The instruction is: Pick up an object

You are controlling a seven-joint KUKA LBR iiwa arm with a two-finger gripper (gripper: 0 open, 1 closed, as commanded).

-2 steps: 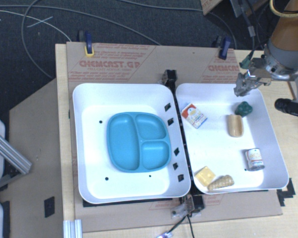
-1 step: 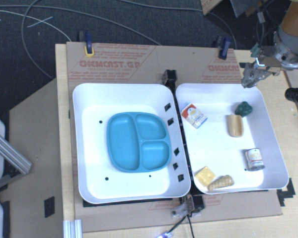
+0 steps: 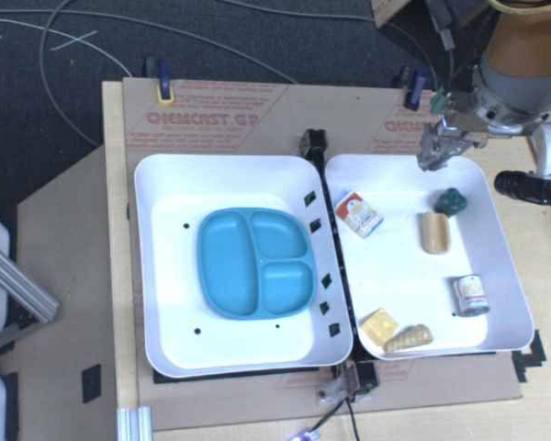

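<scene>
The right bin [image 3: 399, 177] holds several small objects. A red and white carton [image 3: 359, 214] lies near its left wall. A dark green lump [image 3: 451, 201] sits at the back right, with a tan bread-like piece [image 3: 434, 231] just in front of it. A small can [image 3: 470, 295] lies near the right wall. A yellow cheese wedge [image 3: 379, 326] and a tan ridged piece [image 3: 410, 338] rest at the front. My gripper [image 3: 434, 157] hangs over the bin's back right corner, up and left of the green lump, with nothing visibly held.
The left bin [image 3: 165, 209] holds a blue divided plate [image 3: 256, 262]. Black clips [image 3: 313, 142] run along the seam between the bins. Blue clamps [image 3: 164, 81] hold the cardboard base. Cables trail over the dark floor behind.
</scene>
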